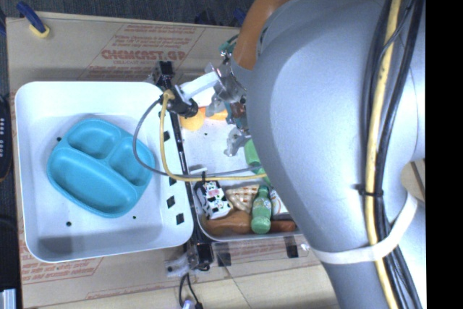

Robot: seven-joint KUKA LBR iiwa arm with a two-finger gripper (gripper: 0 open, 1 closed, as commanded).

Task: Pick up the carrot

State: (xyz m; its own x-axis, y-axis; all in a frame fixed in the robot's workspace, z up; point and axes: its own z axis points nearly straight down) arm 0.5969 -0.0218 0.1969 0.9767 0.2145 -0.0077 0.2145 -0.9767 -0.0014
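The grey arm (325, 127) reaches in from the right and bulks over most of the right bin (189, 177), its orange band (260, 11) showing at the top above the wrist. The wrist points down and leftward into that bin, and the gripper (235, 134) hangs over the bin's white floor, near its upper half. Whether the tool is clenched or released cannot be told; the metal parts at the wrist blur together and nothing can be seen held there.

A yellow cable (170, 148) and a dark cable loop from the wrist out over the wall between the two bins, sagging toward the blue tray.

The carrot (246, 226) appears to be the long orange-brown thing lying along the lower edge of the right bin, below the gripper and well apart from it. Just above it stands a green bottle (260, 210), tilted, with a small black-and-white toy (213, 200) to its left. A yellow object (194, 118) sits near the bin's upper left, just left of the gripper.

The left bin (43, 105) holds a blue divided tray (101, 166), lying at a slant in its middle.
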